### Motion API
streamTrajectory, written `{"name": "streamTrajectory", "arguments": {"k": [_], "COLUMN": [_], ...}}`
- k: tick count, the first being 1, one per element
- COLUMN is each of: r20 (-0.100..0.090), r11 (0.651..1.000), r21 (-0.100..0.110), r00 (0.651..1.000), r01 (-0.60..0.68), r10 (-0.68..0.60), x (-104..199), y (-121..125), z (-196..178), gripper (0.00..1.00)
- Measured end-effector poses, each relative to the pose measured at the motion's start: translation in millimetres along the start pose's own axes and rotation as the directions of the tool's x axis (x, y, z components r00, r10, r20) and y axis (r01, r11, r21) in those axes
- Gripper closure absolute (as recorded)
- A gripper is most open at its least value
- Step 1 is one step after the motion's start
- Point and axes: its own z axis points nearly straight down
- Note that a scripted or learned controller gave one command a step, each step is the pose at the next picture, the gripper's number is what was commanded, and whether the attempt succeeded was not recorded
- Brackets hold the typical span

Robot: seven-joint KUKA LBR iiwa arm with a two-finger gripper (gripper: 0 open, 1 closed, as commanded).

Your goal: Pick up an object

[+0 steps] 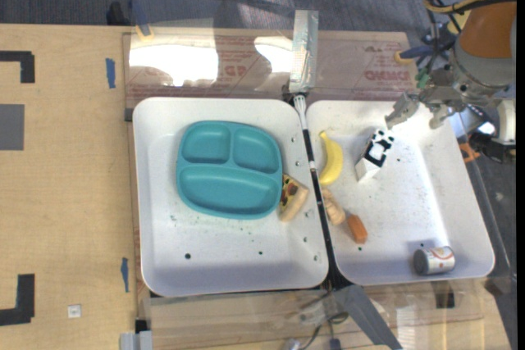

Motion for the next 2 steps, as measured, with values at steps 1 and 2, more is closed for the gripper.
{"name": "streamTrajectory", "arguments": {"k": [1, 2], "r20": [0.001, 0.005], "r11": [0.942, 0.941], "r21": [0.0, -0.01], "r00": [0.942, 0.941], "r01": [0.336, 0.338], "r10": [-0.336, -0.338], "x": [38, 38], "y": [20, 23], "z": [104, 90], "gripper": [0.0, 1.0]}}
